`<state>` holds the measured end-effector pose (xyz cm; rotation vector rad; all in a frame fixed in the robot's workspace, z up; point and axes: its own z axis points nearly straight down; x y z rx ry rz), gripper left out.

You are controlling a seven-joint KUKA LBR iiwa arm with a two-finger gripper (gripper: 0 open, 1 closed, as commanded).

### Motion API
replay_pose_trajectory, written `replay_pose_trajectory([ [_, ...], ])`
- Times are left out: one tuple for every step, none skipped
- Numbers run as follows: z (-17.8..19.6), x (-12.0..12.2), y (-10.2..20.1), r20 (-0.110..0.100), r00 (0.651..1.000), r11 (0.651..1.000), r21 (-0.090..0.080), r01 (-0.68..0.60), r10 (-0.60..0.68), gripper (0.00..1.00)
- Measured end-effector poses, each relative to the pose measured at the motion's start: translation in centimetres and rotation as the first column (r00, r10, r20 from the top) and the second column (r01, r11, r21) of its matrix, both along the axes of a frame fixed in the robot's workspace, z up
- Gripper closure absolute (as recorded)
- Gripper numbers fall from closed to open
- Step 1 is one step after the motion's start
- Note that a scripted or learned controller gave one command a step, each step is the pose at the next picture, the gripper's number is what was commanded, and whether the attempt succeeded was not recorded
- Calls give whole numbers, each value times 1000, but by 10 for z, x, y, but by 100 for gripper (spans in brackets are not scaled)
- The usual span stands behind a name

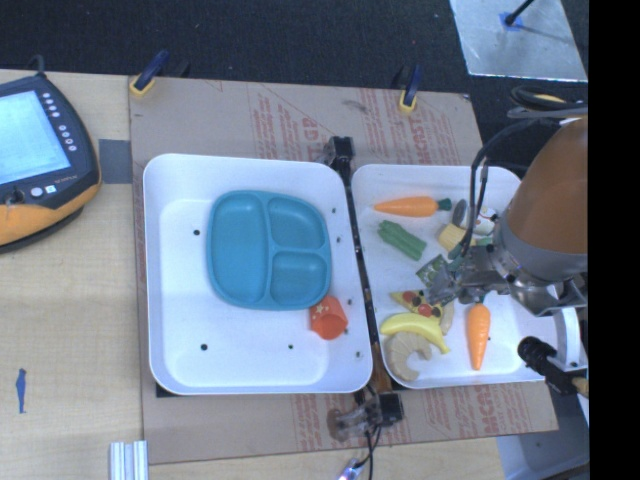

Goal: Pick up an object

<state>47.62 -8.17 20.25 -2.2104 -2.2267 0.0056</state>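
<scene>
The right bin [365, 268] holds several toy foods. An orange carrot [407, 206] lies at its far side, with a green vegetable [402, 239] and a pale yellow piece [452, 236] just below it. Nearer the front lie a yellow banana [415, 328], a second carrot [478, 335], a beige piece [404, 356] and a small multicoloured piece [412, 300]. My gripper [438, 284] reaches in from the right and hangs low over the middle of this bin, just above the multicoloured piece and the banana. Its dark tip hides what lies beneath it.
The left bin [170, 298] holds a blue divided plate [269, 248] and a small red object [328, 319] by its front right corner. A tablet in an orange case [40, 168] rests on the bench at far left. Clamps [408, 88] hold the cardboard's far edge.
</scene>
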Motion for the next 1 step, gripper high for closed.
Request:
replay_pose_trajectory([
  [28, 1, 46, 3, 1000, 1000, -1, 0, 0, 100],
])
